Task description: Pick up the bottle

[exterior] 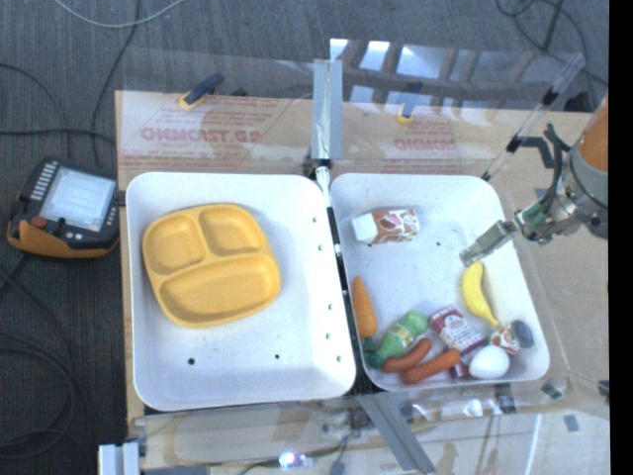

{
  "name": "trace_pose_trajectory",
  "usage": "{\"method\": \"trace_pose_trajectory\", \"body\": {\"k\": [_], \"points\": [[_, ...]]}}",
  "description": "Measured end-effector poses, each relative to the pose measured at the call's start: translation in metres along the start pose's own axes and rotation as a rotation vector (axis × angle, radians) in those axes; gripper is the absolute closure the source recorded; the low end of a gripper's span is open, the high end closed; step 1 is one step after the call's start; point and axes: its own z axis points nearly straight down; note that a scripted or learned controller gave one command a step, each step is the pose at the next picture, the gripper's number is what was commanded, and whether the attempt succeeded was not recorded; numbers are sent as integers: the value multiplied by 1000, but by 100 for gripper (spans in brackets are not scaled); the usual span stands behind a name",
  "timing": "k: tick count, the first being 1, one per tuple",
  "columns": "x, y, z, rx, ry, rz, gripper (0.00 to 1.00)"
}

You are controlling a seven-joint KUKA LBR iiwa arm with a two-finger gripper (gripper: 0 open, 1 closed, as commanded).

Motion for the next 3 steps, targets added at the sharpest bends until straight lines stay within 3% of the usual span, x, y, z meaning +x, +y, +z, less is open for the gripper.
{"method": "trace_pose_trajectory", "body": {"k": [1,2,3], "points": [[8,-18,124,2,5,71,0],[39,-8,201,-2,4,-208,0],[40,-7,195,-1,10,-208,100]]}}
